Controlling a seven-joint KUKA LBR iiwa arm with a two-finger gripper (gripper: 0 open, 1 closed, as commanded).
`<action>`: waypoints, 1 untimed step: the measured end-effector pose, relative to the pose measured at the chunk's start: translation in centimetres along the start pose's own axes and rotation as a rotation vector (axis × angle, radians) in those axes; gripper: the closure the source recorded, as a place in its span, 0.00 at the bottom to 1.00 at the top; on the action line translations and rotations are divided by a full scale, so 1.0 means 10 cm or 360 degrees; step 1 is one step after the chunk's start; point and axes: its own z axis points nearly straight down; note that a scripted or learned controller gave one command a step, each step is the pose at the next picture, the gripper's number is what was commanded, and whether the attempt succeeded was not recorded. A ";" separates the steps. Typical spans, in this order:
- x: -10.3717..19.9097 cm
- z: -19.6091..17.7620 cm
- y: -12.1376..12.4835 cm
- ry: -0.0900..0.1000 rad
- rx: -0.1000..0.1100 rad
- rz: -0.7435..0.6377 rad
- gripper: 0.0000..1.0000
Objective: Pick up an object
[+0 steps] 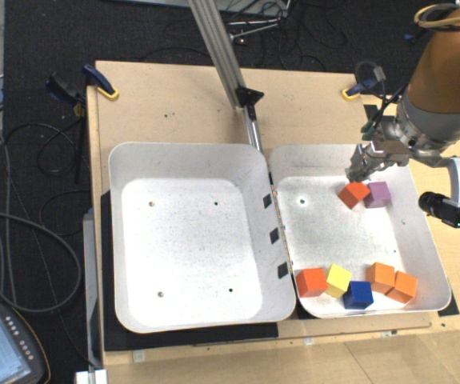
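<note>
Orange-red and apparently solid, a small block [354,193] is seen lying just below the fingers [363,166], in the upper part of the right-hand bin [426,238], with a purple block [378,194] touching or almost touching its far side. The fingers are lowered close over the orange-red block, yet how far they are parted cannot be told, since they are small and dark against the wrist, and nothing can be seen held between them. Further from the fingers, along the near wall of the same bin, a cluster of blocks is found: an orange one [311,281], a yellow one [338,278], a blue one [358,294] and two more orange ones [382,275] [404,286]. The left bin [126,214] lies well apart from the fingers, both bins being carried by the desk [174,94]. The orange-red block is judged to be light, stiff and not fragile, with flat, smooth faces that may slip if pinched near a corner. Hold is best taken across two opposite flat faces, squarely and low on the block. Because the block sits turned at an angle and the purple neighbour is so close, a finger could be blocked or both blocks nudged unless the faces away from that neighbour are chosen.
</note>
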 end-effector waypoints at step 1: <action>0.63 0.00 -0.04 0.0006 0.0013 -0.0009 1.00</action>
